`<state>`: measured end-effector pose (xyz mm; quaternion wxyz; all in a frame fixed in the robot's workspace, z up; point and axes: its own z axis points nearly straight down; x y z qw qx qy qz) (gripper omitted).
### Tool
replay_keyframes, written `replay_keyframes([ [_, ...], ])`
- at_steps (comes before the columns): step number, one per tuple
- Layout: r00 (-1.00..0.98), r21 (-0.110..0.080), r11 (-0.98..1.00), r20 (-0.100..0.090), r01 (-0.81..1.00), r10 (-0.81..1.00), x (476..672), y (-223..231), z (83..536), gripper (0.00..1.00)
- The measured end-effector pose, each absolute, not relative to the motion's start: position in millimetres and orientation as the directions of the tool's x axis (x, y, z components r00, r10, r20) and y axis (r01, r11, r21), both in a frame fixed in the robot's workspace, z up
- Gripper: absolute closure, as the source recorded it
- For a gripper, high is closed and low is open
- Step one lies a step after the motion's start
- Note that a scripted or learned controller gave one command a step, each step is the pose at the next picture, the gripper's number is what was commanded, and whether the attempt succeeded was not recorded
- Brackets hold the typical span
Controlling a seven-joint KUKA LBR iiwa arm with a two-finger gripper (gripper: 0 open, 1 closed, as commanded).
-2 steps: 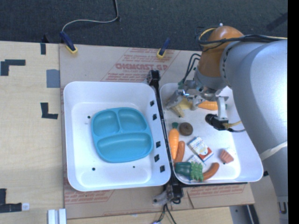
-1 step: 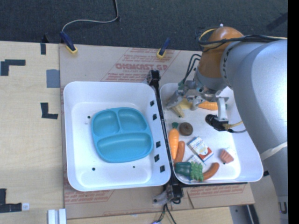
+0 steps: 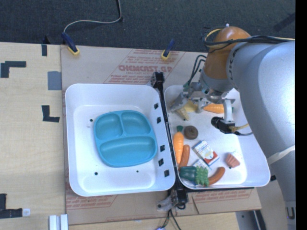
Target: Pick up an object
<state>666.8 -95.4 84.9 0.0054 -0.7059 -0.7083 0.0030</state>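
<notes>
The claw point(image 3: 184, 101) is down in the back left part of the right bin point(image 3: 249, 174), just over a small yellow toy point(image 3: 183, 112). I cannot tell if it is apart or together. The yellow toy lies right under it, a bit nearer the front. An orange carrot point(image 3: 178, 146) lies farther front, long way front to back

- One fixed camera sits above the cardboard-covered desk point(image 3: 120, 68), looking down at a slant.
- Both shallow white plastic bins point(image 3: 76, 128) lie mid-frame, moderately close.
- The grey arm point(image 3: 266, 80) enters right of them.
</notes>
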Motion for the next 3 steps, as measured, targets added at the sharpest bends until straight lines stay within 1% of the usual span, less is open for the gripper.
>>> replay_keyframes([
  [2, -0.003, -0.011, 0.003, 0.003, 1.000, 1.000, 666.9, -95.7, 84.9, 0.00],
  [3, -0.001, -0.010, 0.001, 0.000, 1.000, 1.000, 666.7, -94.3, 84.8, 0.00],
])
